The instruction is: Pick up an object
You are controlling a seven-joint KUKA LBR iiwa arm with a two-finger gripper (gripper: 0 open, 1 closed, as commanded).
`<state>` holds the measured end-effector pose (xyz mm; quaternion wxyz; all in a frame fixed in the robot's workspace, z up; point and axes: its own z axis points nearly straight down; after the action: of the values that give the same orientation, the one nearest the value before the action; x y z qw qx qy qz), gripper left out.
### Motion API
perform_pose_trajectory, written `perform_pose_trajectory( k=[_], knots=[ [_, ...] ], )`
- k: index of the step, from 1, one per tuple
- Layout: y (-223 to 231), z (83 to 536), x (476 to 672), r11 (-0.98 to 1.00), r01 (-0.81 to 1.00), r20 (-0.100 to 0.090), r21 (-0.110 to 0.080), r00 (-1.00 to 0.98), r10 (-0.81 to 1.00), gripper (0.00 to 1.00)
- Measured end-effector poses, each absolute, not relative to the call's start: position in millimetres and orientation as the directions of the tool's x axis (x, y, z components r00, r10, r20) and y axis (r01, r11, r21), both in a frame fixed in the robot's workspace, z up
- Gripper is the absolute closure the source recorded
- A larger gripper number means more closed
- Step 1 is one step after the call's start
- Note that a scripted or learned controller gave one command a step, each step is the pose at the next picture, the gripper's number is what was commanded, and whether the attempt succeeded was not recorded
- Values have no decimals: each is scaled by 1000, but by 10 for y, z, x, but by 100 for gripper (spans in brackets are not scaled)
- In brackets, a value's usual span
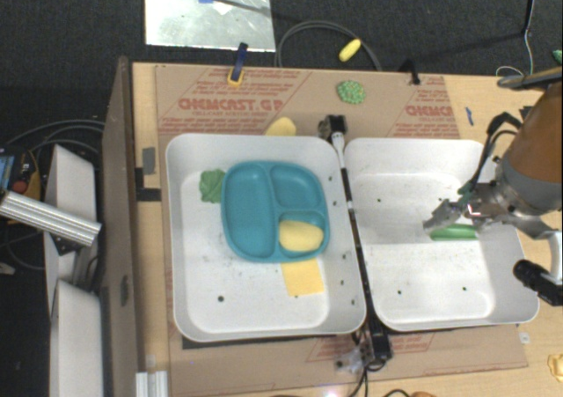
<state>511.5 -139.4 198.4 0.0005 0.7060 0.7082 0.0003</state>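
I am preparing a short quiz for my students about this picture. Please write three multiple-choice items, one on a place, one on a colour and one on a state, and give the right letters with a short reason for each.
1. Where does the blue plate lie?
A. in the left bin
B. in the right bin
C. on the cardboard behind the bins

2. What colour is the long thing under the gripper in the right bin?
A. red
B. green
C. blue

3. How does the yellow lump rest?
A. inside a compartment of the plate
B. on the bare floor of the right bin
C. hanging from the gripper

Answers:
1. A, since the plate sits inside the left bin.
2. B, since the thing beside the gripper is green.
3. A, since the lump lies in the plate's lower right compartment.
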Motion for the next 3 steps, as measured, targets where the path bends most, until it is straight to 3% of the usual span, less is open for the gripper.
perform_pose_trajectory(
  k=[1, 2, 3],
  knots=[
    [-1800, 849, 5248, -1, 1000, 0, -5, 1, 1000, 0],
    [-1779, 1013, 5272, 1, 1000, -1, 3, -1, 1000, 100],
    [-1287, 1803, 5511, 10, 1000, 0, 10, -10, 1000, 100]
  ],
)
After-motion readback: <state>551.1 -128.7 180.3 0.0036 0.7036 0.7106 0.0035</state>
